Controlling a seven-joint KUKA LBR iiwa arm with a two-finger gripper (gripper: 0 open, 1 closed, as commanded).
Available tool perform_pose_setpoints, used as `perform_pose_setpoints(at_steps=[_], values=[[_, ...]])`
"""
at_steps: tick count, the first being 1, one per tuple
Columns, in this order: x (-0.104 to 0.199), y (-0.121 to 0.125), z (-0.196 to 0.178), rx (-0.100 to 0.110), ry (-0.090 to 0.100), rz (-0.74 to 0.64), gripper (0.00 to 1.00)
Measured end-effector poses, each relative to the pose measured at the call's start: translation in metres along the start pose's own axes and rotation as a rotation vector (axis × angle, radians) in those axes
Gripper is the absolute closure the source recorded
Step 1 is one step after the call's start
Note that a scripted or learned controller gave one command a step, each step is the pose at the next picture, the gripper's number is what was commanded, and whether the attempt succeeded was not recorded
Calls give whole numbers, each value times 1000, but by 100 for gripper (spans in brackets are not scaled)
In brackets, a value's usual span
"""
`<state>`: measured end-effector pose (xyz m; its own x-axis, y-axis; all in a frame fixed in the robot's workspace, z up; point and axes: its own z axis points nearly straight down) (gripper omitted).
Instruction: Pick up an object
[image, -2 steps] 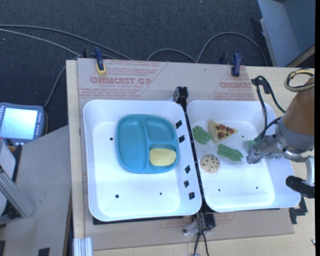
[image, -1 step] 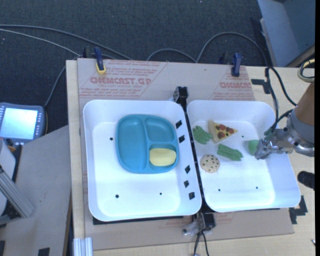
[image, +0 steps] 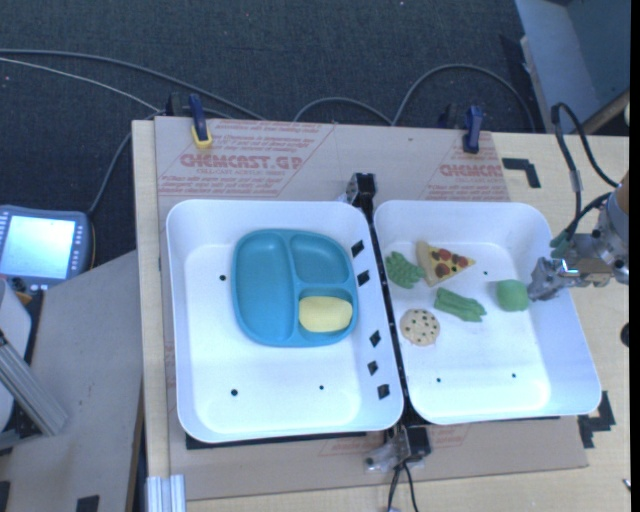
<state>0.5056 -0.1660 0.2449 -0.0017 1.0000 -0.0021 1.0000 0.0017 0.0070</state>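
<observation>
Hand (image: 545, 280) (grip state can't be told) sits just beside the small round green toy (image: 512, 295) in the right white bin (image: 560, 385); probably light, smooth plastic, best pinched across its middle.

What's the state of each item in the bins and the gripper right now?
Blue divided tray: flat in the left bin.
Yellow piece: lying in the tray's lower right compartment.
Pizza slice: flat in the right bin.
Cookie: flat.
Two green leafy pieces: lying loose.
Green round piece: on the bin floor, beside the gripper.
</observation>
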Motion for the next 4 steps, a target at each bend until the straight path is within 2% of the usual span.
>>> perform_pose_setpoints(at_steps=[1, 2, 4], values=[[57, 13, -2, 4, 3, -5, 100], [109, 12, -9, 6, 5, -5, 100], [219, 12, 20, 12, 4, -4, 100]])
